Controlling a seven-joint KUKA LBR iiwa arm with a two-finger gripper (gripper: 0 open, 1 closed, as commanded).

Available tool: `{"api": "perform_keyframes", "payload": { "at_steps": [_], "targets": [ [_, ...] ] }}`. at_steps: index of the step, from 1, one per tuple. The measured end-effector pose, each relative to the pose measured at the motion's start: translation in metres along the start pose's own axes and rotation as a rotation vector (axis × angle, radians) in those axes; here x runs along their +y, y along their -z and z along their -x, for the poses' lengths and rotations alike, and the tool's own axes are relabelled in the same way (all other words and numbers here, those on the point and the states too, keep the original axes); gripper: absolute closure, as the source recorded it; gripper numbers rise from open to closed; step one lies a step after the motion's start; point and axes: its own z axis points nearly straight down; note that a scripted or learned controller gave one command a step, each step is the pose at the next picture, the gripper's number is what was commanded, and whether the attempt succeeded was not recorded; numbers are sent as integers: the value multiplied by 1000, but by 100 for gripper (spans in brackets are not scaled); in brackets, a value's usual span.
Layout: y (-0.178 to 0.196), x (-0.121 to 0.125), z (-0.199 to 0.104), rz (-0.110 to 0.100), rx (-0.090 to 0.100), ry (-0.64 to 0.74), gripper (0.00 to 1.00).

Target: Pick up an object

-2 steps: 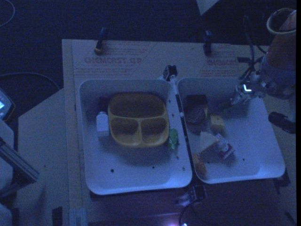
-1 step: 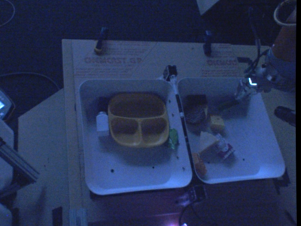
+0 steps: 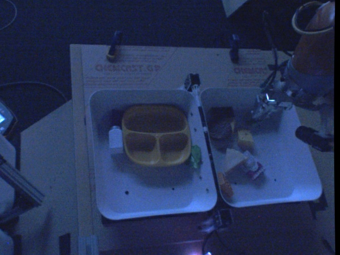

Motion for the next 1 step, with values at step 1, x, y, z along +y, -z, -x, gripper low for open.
{"api": "perform_keyframes", "payload": {
  "at_steps": [1],
  "targets": [
    [-7, -8, -23, -1, -1, -2, 100]
  ]
}}
